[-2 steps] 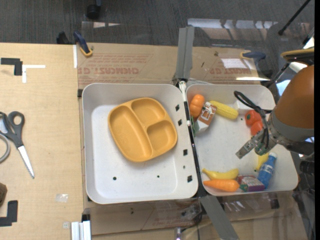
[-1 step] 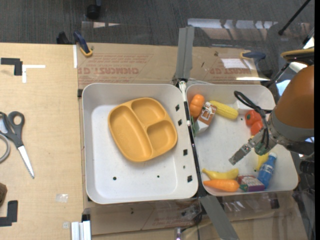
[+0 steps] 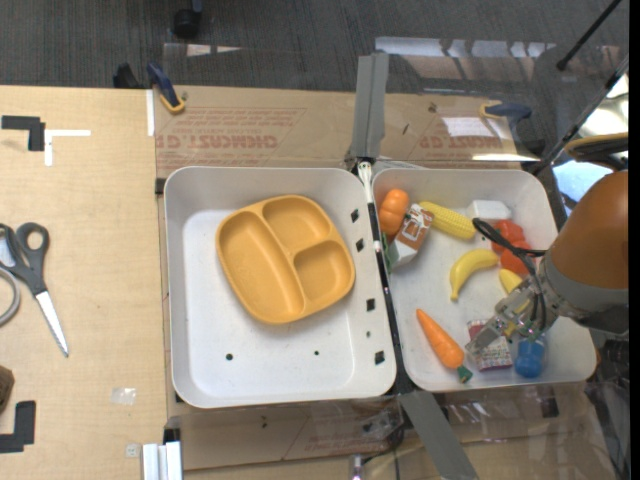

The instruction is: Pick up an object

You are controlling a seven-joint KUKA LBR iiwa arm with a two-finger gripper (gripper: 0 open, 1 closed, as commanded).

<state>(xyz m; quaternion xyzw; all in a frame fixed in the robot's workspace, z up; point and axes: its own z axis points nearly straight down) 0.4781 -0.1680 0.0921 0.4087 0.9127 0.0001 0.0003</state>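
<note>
My gripper (image 3: 497, 330) hangs low in the front right part of the right bin (image 3: 470, 171), just above a pink and white packet (image 3: 488, 358). A blue cup (image 3: 529, 359) stands right beside it. An orange carrot (image 3: 438, 337) lies to its left and a yellow banana (image 3: 470, 267) behind it. Further back are a corn cob (image 3: 447, 220), an orange fruit (image 3: 394, 206), a small carton (image 3: 412, 230), a red item (image 3: 512, 240) and a white block (image 3: 490, 209). Nothing is visibly held.
The left bin (image 3: 200, 348) holds a yellow divided plate (image 3: 286, 258). Scissors (image 3: 38, 278) lie on the wooden bench at far left. The arm's orange band (image 3: 600, 233) looms over the right bin's right wall.
</note>
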